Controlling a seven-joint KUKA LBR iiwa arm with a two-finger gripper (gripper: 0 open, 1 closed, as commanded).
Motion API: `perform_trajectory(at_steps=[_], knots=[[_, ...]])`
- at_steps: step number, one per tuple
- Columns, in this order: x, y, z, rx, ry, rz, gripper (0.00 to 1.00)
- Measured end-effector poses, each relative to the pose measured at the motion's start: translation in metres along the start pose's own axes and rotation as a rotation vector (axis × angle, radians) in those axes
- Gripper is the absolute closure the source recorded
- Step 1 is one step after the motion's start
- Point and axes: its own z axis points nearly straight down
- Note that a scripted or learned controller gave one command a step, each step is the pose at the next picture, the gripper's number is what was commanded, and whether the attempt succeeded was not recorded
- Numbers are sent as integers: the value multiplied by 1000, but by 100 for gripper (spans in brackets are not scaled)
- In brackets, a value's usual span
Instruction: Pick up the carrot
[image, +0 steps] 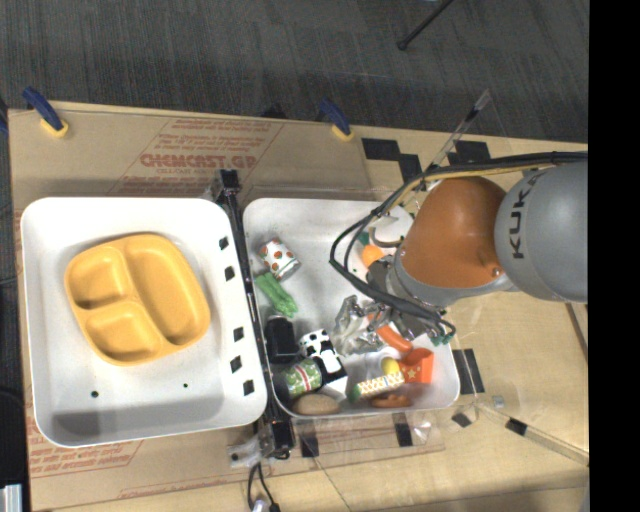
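The carrot (394, 339) looks like a short orange-red piece lying in the right bin (310, 220), near its lower right part. My gripper (362, 325) hangs low over the bin, just left of the carrot and touching or nearly touching it. The metal of the gripper overlaps the carrot's left end, so I cannot tell whether the carrot is held. The arm's orange band (452, 235) covers the bin's upper right part.
The left bin (50, 400) holds a yellow divided tray (135, 295). Around the gripper lie a red-white can (280, 258), a green vegetable (275, 296), a black-white cube (318, 346), a green can (303, 378), a red box (421, 366) and a brown potato-like item (318, 403).
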Motion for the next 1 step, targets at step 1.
perform_trajectory(at_steps=[1], knots=[[19, -33, 4, 13, -8, -329, 100]])
